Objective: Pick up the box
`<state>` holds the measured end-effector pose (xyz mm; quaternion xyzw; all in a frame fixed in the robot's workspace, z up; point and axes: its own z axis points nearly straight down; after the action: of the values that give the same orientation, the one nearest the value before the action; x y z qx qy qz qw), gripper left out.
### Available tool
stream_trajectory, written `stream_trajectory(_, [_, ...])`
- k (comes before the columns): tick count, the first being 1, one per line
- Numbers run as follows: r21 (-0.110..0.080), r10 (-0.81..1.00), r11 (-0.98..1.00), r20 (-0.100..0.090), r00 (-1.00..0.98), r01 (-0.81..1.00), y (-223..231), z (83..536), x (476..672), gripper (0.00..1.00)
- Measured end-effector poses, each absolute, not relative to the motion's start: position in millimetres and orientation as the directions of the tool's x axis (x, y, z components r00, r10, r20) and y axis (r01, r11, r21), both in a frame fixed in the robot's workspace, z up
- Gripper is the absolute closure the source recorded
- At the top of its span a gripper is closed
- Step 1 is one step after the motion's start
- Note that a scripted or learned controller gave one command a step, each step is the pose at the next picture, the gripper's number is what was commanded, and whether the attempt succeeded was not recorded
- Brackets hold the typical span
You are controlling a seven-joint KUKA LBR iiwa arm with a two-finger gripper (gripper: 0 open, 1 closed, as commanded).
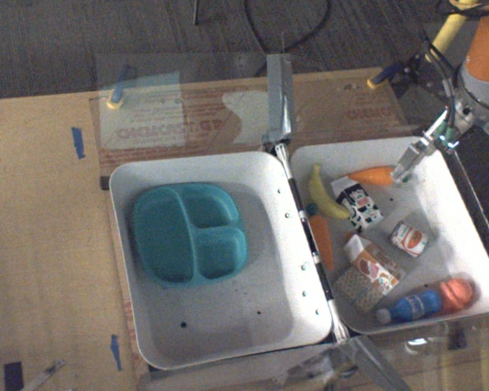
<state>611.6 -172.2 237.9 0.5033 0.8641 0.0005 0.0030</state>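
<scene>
Nearest the camera in the right bin [479, 235] lie a blue bottle [413, 307] and an orange-red ball [457, 293]. Just beyond them sits the box [372, 270], orange and white, tilted, near the bin's middle. A small can [409, 239] lies right of it, a black-and-white carton [358, 203] farther back, a banana [324, 194] and two carrots [321, 241] to the left. Over the far right corner hangs the gripper [405, 165], well apart from the box; whether it is wide or narrow I cannot tell. A teal divided plate [189, 233] rests in the left bin [241, 329].
</scene>
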Motion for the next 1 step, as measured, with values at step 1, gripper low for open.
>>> stream_trajectory(1, [0.002,0.901,0.434,-0.002,-0.434,0.901,-224.7,129.7,600.5,0.00])
